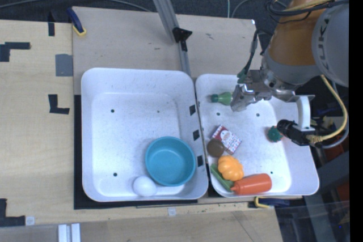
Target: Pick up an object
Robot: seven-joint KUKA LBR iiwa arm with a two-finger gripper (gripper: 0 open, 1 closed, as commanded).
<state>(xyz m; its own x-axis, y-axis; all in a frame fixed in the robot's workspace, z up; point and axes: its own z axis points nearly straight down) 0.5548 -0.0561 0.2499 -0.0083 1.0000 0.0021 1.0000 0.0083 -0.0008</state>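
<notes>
My gripper hangs over the back of the right bin, its fingers pointing down right beside a green bottle that lies at the bin's back left. Nearer the front lie a red-and-white packet, a brown ball, an orange pepper-like toy, a red-orange carrot-like toy and a green piece. A small dark-green object sits toward the right wall. Nothing is visibly between the fingers.
The left bin holds a blue bowl and a white ball at its front. A grey pole slants across the bench behind the bins. Cables and a black fitting hang off the arm at the right.
</notes>
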